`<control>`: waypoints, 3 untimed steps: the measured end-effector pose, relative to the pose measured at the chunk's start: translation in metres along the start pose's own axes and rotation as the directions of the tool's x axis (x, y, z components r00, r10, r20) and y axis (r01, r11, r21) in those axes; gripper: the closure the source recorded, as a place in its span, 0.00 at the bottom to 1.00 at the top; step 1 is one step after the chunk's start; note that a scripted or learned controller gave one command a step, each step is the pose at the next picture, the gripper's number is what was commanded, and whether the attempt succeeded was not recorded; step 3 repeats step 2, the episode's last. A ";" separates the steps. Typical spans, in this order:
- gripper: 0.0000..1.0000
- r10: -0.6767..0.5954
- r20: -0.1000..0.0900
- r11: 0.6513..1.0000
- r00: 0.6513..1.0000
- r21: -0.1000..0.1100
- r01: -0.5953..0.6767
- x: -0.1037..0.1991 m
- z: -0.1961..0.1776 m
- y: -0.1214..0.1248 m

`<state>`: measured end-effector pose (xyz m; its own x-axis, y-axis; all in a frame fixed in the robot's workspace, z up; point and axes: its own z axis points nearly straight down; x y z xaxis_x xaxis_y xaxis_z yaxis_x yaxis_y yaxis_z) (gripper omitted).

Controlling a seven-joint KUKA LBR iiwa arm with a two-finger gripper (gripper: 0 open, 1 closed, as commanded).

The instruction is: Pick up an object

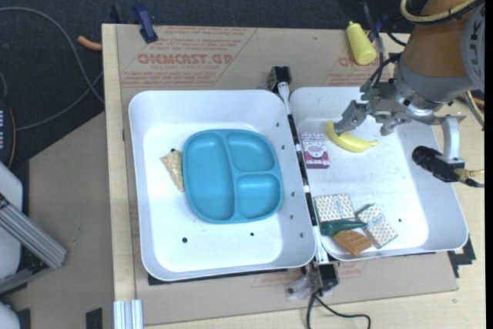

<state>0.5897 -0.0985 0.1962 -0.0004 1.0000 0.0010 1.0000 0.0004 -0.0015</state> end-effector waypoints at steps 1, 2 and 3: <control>0.00 0.000 0.002 1.000 1.000 -0.006 0.000 -0.014 0.104 0.038; 1.00 0.001 0.002 1.000 1.000 -0.008 -0.001 -0.014 0.094 0.038; 1.00 0.001 0.002 1.000 1.000 -0.008 -0.001 -0.014 0.094 0.038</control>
